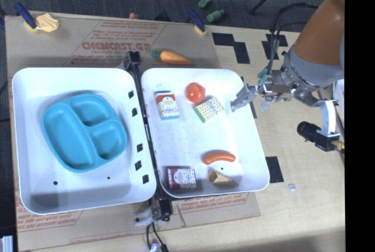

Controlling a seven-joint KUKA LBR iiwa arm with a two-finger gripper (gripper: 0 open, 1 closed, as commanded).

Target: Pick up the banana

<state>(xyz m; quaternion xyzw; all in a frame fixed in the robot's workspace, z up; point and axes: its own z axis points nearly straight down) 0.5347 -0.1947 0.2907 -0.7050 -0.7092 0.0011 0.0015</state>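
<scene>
Gripper [241, 98] at right bin's [253, 145] upper-right rim — jaws: can't tell. Banana [47, 23] off in the frame's upper left — well apart.

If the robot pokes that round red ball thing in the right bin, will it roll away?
Probably. The red round thing looks ball-shaped and sits loose on the smooth white floor of the right bin, so a nudge could send it rolling. It looks glossy, so it may slip from the gripper too.
</scene>
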